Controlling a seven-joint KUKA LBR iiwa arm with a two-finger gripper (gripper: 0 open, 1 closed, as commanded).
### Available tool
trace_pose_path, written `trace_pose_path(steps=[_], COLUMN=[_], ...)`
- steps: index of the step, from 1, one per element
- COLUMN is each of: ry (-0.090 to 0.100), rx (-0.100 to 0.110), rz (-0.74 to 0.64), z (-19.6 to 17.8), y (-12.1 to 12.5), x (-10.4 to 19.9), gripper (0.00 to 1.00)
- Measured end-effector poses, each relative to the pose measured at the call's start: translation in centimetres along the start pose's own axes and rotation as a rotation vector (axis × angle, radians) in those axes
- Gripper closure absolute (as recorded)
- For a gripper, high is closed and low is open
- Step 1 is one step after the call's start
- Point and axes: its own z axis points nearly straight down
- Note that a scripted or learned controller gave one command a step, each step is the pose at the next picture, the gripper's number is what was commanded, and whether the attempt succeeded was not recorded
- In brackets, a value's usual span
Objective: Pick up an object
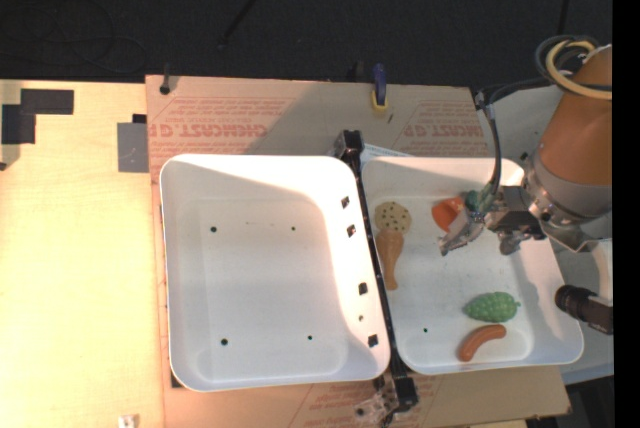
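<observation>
In the right bin (560,346) lie a tan ice-cream cone toy with a speckled top (389,234), a red toy (446,212), a bumpy green toy (491,306) and an orange-red sausage (481,342). My gripper (482,244) hangs over the upper middle of this bin, just right of and below the red toy. Its two metal fingers (456,238) stand apart, open, with nothing between them. A small teal part (472,202) shows by the wrist, beside the red toy.
The left bin (180,216) adjoins the right one along a black-clipped divider (362,246). The grey and orange arm (585,146) comes in from the right. Brown cardboard (250,121) lies under the bins, with a light wooden bench top (70,266) to the left.
</observation>
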Motion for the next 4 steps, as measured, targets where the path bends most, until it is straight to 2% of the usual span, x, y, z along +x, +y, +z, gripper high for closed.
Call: trace_pose_path(steps=[1, 2, 3, 4], ry=[-0.004, -0.002, -0.001, 0.000], rx=[-0.022, 0.000, -0.004, 0.018], rz=[-0.003, -0.005, -0.007, 0.003], z=[-22.7, -22.7, -21.9, -7.2], y=[3.5, 3.4, 12.9, 6.5], x=[0.5, 0.5, 6.5, 4.0], gripper=[0.00, 1.00, 1.00, 1.00])
